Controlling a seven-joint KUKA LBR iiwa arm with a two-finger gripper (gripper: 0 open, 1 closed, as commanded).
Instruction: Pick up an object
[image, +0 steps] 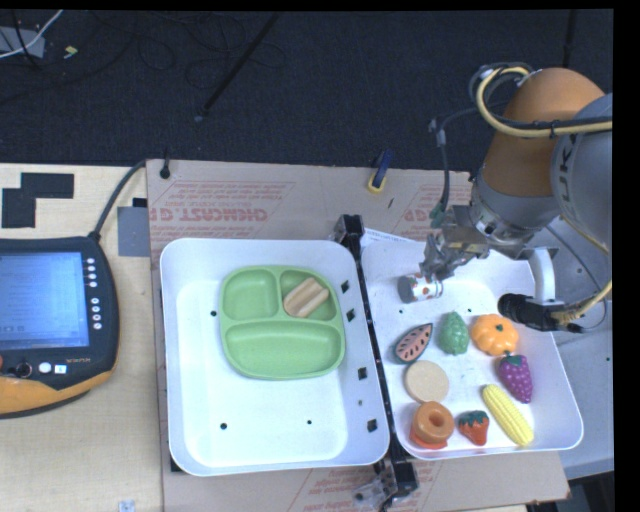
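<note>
The arm (545, 150) comes in from the right, grey with an orange band, and its jaws (437, 268) hang low over the back left corner of the right bin (570, 425). Whether the jaws are open or closed I cannot tell from here. Just below them lies a small grey and white piece with a red spot (420, 289).

The rest of the toy food sits nearer the front of that bin: a brown slice with dark seeds (413, 342), a green leafy vegetable (453, 333), an orange pumpkin (494, 335), purple grapes (515, 377), a tan round cracker (427, 381), a yellow corn cob (507, 413), a strawberry (473, 427) and an orange ring (432, 423).

The left bin (200, 420) carries a green divided plate (281, 323), with a tan bread piece (306, 296) in its upper right compartment.

Both bins rest on cardboard (260, 205) printed in red; the letters are upside down and I cannot read them. On the tabletop at the far left lies a control tablet (50, 318) with a lit bluish screen, its text too small to make out.
</note>
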